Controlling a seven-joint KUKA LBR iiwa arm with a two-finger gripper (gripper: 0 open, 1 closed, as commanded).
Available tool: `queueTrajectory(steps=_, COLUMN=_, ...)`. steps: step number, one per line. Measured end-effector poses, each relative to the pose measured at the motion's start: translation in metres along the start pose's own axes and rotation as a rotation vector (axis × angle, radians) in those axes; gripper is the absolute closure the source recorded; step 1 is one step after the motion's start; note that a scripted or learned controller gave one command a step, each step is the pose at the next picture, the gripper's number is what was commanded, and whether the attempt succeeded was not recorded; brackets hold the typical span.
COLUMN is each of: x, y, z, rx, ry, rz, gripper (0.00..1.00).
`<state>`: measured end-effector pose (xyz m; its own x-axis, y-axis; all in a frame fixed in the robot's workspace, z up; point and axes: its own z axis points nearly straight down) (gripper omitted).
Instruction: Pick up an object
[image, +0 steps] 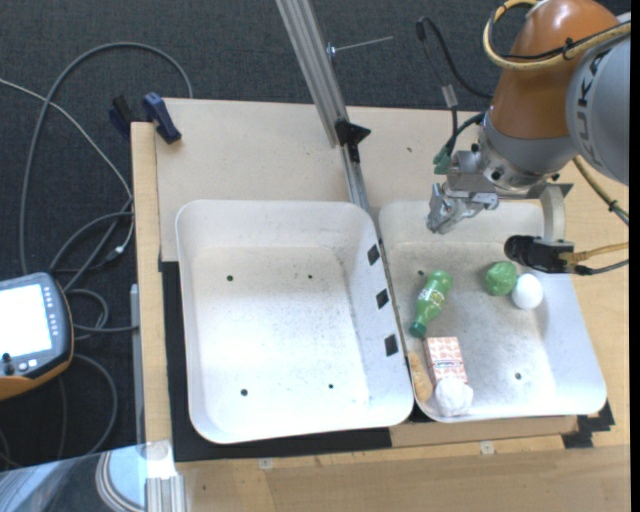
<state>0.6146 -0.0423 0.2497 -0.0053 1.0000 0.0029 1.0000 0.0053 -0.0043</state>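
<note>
My gripper (447, 218) hangs over the back of the right bin (575, 345), near its far left corner, with nothing visible between its fingers. Below it in that bin lie a small green bottle (430, 300), tilted, a green ball (500, 278) touching a white ball (527, 291), a red and white carton (445, 356) and a crumpled white object (453, 397) at the front edge. The bottle lies a short way in front of the gripper.
The left bin (270, 320) stands beside the right one, divided by a raised rim. A metal pole (325, 90) slants across the bench behind the bins. A black fitting with cables (540, 252) sits at the right bin's far right rim.
</note>
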Motion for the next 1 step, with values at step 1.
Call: queueTrajectory(steps=1, x=0.0543, y=-0.0079, z=-0.0053, rx=0.0, ry=0.001, rz=-0.002, gripper=1.0)
